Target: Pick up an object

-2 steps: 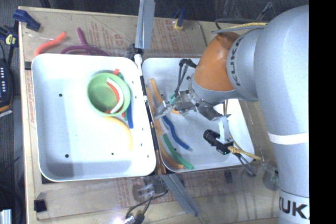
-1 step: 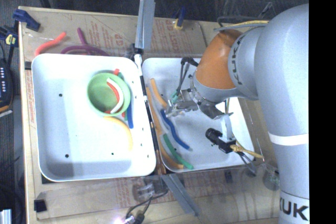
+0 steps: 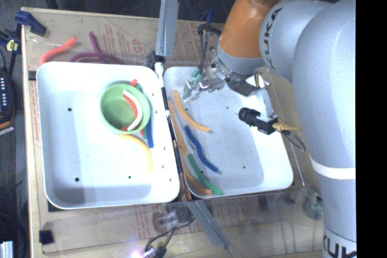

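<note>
My gripper (image 3: pixel 195 85) hangs low over the far left corner of the right bin (image 3: pixel 266 166), under the orange wrist band. Just below it an orange strip (image 3: pixel 188 115) lies slanting across the bin floor. Further toward the front lie a blue strip (image 3: pixel 200 148) and a green strip (image 3: pixel 204 176). Tan strips (image 3: pixel 181 142) run along the bin's left wall. A small green piece (image 3: pixel 196 74) shows right at the gripper; whether it is held is unclear.
The left bin (image 3: pixel 72 160) holds a green bowl (image 3: pixel 124 107) with a red strip (image 3: pixel 130 99) in it, plus a yellow strip (image 3: pixel 144 149) and a blue strip (image 3: pixel 149 133). Pink and red strips (image 3: pixel 91 54) lie on the bench behind. A black cable fitting (image 3: pixel 254 118) hangs over the right bin.
</note>
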You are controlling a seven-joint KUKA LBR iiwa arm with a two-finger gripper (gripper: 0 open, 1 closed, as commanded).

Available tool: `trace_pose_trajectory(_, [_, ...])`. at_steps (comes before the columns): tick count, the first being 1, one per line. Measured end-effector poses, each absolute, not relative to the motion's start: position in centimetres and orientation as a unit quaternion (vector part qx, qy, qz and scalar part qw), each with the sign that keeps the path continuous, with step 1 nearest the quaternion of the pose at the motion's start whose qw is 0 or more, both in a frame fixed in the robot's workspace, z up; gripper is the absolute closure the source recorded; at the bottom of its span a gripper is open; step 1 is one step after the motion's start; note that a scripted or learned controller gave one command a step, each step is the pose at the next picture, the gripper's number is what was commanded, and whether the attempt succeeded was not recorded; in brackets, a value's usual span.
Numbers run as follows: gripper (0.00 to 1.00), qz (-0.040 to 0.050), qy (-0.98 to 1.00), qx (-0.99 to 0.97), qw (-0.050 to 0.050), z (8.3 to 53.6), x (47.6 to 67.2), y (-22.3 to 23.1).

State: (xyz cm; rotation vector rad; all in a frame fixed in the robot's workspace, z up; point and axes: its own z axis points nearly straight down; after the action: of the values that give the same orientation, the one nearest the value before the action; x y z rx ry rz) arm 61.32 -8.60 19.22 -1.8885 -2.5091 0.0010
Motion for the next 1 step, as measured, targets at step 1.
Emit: trace_pose_trajectory(1, [0.0,0.0004,-0.799,-0.601,0.001,19.21,61.31,-8.6])
